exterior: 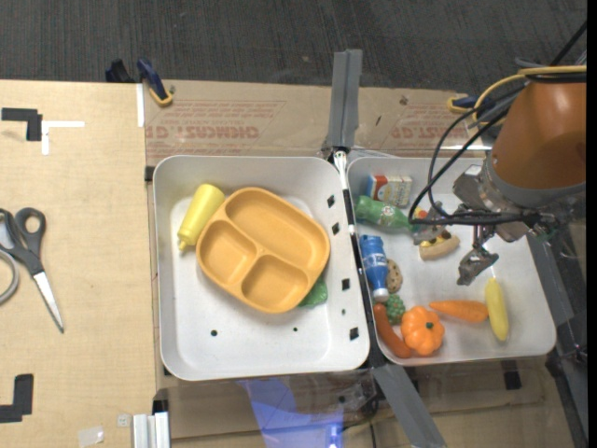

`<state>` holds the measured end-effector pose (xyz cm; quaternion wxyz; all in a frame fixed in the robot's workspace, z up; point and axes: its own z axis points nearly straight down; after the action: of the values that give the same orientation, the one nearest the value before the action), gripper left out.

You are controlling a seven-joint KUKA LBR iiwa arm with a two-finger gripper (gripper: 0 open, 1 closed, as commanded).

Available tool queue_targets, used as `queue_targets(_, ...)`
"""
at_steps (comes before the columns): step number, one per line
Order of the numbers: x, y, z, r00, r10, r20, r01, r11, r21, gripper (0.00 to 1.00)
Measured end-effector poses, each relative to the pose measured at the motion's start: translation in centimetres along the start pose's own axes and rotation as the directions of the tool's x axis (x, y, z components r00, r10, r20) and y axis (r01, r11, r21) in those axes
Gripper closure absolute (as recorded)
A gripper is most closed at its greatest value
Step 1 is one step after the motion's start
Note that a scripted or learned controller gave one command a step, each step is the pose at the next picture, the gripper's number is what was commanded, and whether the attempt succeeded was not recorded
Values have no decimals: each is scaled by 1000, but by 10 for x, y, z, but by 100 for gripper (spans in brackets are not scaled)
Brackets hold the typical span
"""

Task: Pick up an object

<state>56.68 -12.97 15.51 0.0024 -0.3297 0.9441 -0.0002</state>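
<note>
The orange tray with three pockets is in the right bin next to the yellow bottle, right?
Not quite. The orange tray with three pockets does sit next to the yellow bottle, but both lie in the left bin, not the right one. The camera view shows it.

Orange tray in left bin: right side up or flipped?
Right side up. The orange tray shows its three open compartments facing the camera, lying in the left bin.

Grey KUKA arm with orange band (548, 124): enters from three o'clock, its wrist hanging low, black and yellow cables looping off at nine o'clock. Two-finger metal gripper (476, 264): points toward six o'clock, tilted slightly toward seven; fingers close together, nothing visible between them.
</note>
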Motion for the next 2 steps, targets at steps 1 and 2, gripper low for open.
queue_targets(1, -47, -7, 62, 991, 137, 1, -137, 991, 0, 0)
queue_targets(2, 41, 69, 63, 980, 199, -3, -199, 980, 0, 0)
